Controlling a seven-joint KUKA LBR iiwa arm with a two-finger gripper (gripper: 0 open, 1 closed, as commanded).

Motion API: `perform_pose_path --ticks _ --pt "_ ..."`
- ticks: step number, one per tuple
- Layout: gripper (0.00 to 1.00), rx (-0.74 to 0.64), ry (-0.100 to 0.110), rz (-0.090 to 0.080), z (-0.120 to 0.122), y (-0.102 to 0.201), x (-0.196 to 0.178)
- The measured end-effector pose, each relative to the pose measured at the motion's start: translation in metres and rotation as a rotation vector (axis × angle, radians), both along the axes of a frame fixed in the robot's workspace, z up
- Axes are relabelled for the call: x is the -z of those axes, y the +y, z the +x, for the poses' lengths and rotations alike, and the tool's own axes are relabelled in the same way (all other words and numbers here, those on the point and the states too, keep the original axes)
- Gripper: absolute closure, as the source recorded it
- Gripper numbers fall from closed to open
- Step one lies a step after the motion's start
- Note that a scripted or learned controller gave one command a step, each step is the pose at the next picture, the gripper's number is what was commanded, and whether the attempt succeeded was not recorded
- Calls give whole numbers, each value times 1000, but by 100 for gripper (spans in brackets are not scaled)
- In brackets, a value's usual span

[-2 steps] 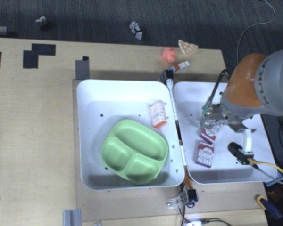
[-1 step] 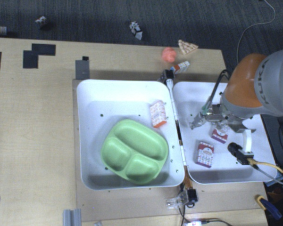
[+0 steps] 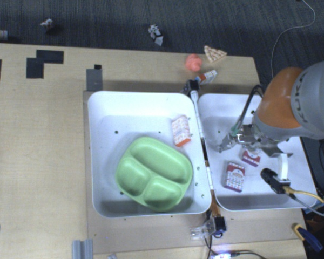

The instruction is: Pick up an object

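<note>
Red packet [image 3: 235, 176] lying flat in right bin [image 3: 221, 109], smaller red item [image 3: 250, 158] just beside it, under arm; gripper [image 3: 238, 139] hanging just above — claw state cannot tell; risk judged: flat packet sliding, fingers closing on nothing

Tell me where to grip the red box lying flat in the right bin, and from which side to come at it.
Grip the red box across its two long edges, coming straight down from above. It lies flat on the right bin's floor, apart from the walls, with bare floor along both long sides for the fingers. The gripper hangs just above and left of it in view, so a short move should do.
</note>
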State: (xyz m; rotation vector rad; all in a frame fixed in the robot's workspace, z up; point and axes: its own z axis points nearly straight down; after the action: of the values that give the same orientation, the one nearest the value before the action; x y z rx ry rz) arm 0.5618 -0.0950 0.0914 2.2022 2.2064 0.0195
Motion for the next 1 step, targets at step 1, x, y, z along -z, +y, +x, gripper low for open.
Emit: perform_pose_path --ticks 1 --pt "100 1 -5 -2 2 -1 -12"
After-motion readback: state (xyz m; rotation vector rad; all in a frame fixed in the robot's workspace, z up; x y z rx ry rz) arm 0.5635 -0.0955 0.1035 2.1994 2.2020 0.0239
